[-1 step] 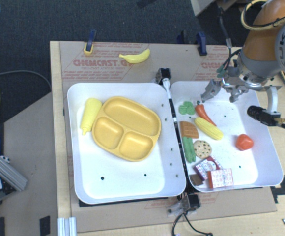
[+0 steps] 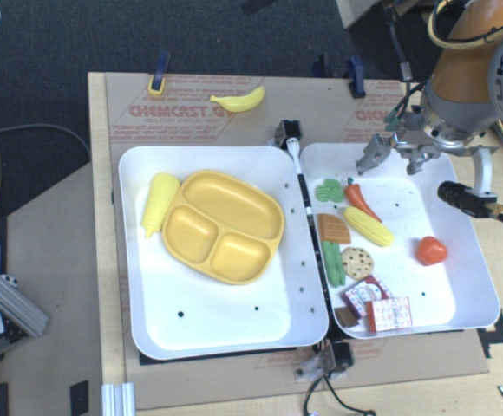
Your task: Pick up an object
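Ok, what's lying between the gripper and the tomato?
In the camera view, only bare white bin floor lies between the gripper and the tomato.

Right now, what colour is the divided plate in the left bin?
Yellow; the divided plate shows best in the camera view.

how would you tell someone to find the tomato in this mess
Start at the right bin, the one crowded with toy food. Most of that food is bunched along the bin's left side; the tomato sits apart from it, towards the right wall about halfway down. It is the only round, red-orange piece, unlike the long yellow corn cob and thin carrot to its left.
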